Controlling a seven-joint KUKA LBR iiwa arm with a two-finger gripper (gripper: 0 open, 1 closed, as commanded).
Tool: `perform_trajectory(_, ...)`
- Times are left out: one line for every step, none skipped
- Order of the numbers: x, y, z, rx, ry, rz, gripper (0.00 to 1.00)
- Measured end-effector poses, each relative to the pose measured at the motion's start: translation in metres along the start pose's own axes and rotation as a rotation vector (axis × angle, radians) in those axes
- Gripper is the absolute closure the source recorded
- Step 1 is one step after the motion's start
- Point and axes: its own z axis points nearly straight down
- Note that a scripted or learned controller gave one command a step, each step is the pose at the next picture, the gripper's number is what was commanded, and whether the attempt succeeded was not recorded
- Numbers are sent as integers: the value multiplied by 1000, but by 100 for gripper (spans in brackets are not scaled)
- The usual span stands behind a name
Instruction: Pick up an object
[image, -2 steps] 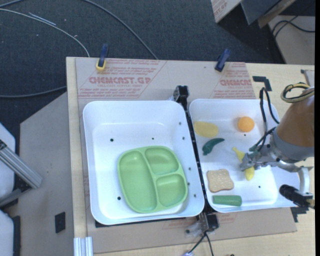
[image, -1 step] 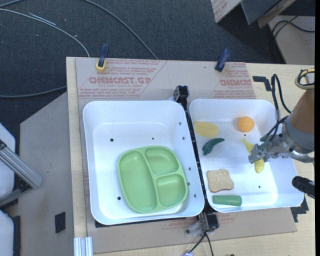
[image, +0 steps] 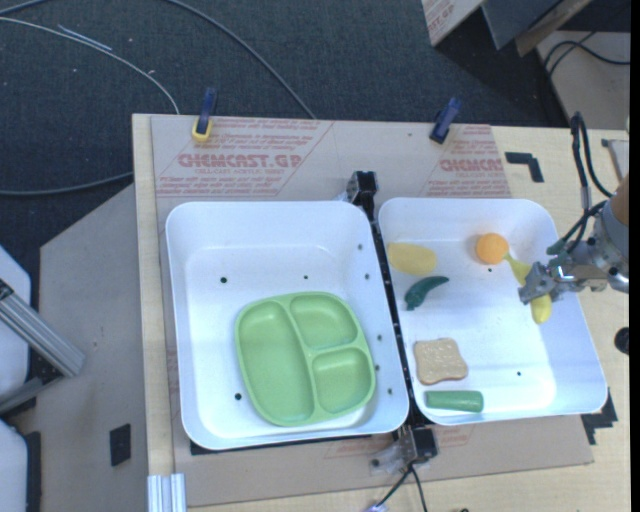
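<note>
Two white bins sit side by side on the bench, and they seem to divide the work: the left bin holds just a green divided plate, while the right bin keeps all the small toy foods that could be picked. In the right bin I see a pale yellow piece near the upper left corner, a dark green pepper just below it, a slice of toast lower down, and a green pod close to the near wall. An orange ball lies near the far wall, with a small yellow-green object just beside it. The gripper has its place at the right wall of this bin, low over the floor, and a small yellow thing shows directly under its tip. I judge this yellow thing to be the target, because the gripper stands over it. Whether the pincer is released or clenched, I cannot tell, as its tip is too small and dark here. The nearby wall may hinder a clean grasp, so the approach probably needs care.
</note>
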Motion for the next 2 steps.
perform_trajectory(2, 0, -43, 1, 0, 0, 100)
perform_trajectory(57, 16, -37, 8, 5, -5, 100)
